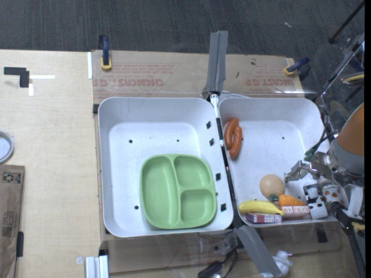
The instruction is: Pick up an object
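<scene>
Because the toys sit bunched in the near right corner of the right bin (264, 106), a descent there could knock one aside or catch two at once; the bin wall close by could also block a finger. The gripper (316, 175) hovers at the right side of that bin; whether it is spread or pressed together cannot be told, and nothing shows between its tips. The beige ball (271, 185) lies just left of it, the orange piece (288, 200) just nearer, the banana (259, 207) and the flat box (264, 218) further left along the near wall. The sausages (233, 136) lie well apart, by the divider. The green tray (178, 191) occupies the left bin (116, 155).
</scene>
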Tool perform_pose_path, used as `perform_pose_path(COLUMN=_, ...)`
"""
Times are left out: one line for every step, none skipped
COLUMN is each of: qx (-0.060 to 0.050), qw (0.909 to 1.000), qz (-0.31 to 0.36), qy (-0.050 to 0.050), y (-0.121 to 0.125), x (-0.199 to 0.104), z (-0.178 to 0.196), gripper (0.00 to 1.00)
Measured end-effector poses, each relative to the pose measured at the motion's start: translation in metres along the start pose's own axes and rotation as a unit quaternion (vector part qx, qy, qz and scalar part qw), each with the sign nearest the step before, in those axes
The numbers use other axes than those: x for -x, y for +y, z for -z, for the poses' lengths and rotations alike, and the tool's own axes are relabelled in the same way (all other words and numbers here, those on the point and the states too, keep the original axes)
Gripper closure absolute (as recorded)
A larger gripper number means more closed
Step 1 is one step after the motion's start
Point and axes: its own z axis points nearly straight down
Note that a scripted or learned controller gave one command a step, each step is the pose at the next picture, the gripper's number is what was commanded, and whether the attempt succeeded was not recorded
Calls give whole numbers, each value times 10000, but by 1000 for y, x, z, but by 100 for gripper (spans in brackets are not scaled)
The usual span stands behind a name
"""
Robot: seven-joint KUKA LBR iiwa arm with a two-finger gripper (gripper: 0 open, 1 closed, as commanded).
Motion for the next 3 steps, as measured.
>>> perform_pose_path(qx=18, qw=9998, qz=187, qy=-36, y=-9, x=1, z=0, gripper=0)
perform_pose_path(qx=14, qw=10000, qz=50, qy=-13, y=-9, x=1, z=0, gripper=0)
perform_pose_path(qx=8, qw=10000, qz=25, qy=-58, y=-8, x=6, z=5, gripper=100)
